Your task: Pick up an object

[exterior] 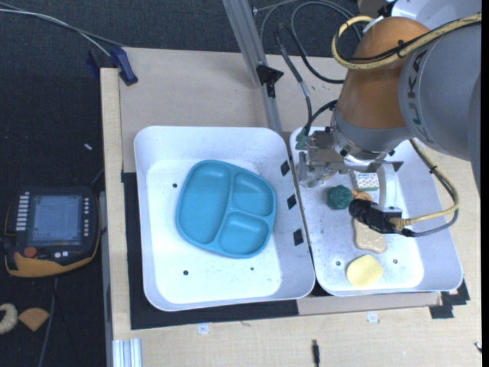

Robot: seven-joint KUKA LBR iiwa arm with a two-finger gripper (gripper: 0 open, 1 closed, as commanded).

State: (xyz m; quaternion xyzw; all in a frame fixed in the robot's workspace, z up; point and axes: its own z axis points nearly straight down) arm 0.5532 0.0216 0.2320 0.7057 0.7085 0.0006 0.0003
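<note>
Over the right-hand shallow white plastic bin, right of centre in the frame, the grey arm with its orange band reaches down from the upper right corner, its two-finger gripper lowered at the bin's upper left corner, close against the wall that divides the two bins. Whether the gripper is open or closed cannot be told from this angle, and nothing can be seen held in it. Just to the lower right of the gripper lies a small dark teal ball-shaped object; it sits near the gripper, but whether the two touch cannot be told. Beside the ball, to its right, a small orange piece shows at the edge of a black cable fitting. Below that, a pale tan biscuit-shaped object rests on the bin floor, and lower still a soft yellow rounded block sits near the bin's bottom edge. A white card with a printed pattern lies under the arm toward the upper middle of the bin. At centre left of the frame, the left-hand shallow white bin holds a light blue plastic divided plate with three compartments, lying flat. At the far left edge, on the dark floor, sits a grey handheld control pendant with a screen.
</note>
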